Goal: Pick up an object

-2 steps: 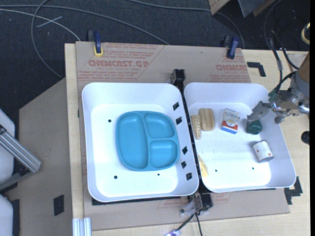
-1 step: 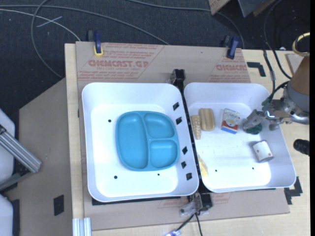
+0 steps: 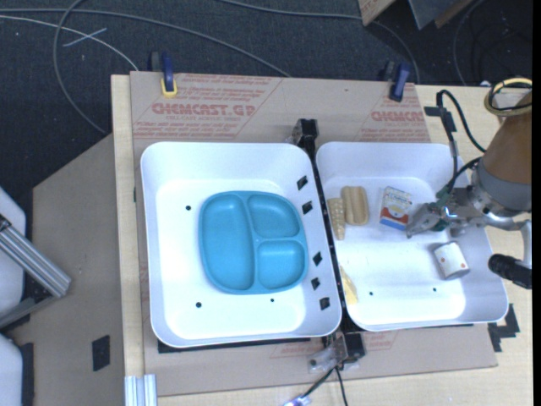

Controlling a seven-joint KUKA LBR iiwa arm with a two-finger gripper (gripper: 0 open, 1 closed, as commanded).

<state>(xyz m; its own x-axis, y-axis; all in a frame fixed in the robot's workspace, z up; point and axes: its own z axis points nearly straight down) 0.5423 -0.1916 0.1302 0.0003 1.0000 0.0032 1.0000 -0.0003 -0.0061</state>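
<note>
Jaws (image 3: 420, 222) parted, empty, arm reaching low over right bin (image 3: 397, 311) beside small carton (image 3: 395, 207).

Beyond my fingers, on the board (image 3: 254, 100) lying under both bins, red lettering is showing. Far from my fingers, behind the left bin, the print is reading "CHEMCAST GP" in big letters, with smaller red lines above and below it that I am failing to make out. Nearer, just behind my fingers and the right bin, a second red patch (image 3: 397, 118) is showing what seems the same word, partly blurred. Just beside my fingers, a small carton (image 3: 395, 207) is carrying a printed label in white, blue and red, but its words are staying too small for me to read.
</note>
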